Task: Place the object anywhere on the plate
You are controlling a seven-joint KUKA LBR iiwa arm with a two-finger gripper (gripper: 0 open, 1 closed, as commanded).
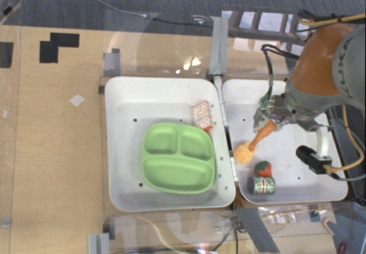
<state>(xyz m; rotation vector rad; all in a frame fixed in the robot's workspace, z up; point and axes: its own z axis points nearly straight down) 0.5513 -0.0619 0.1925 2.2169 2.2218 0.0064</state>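
A green divided plate [178, 158] lies in the left bin [123, 133]. In the right bin [297, 190], my gripper [267, 119] is shut on the top end of an orange-handled tool with a round yellow head [245, 154]. The tool hangs slanting down and to the left. Its yellow head sits close to the divider between the bins. The plate is to the left of the tool, across that divider.
A small pink and white packet [202, 115] lies by the plate's upper right corner. A green can with a red toy strawberry on top [262, 181] rests near the right bin's front left corner. A black cable part [311, 159] hangs at the right.
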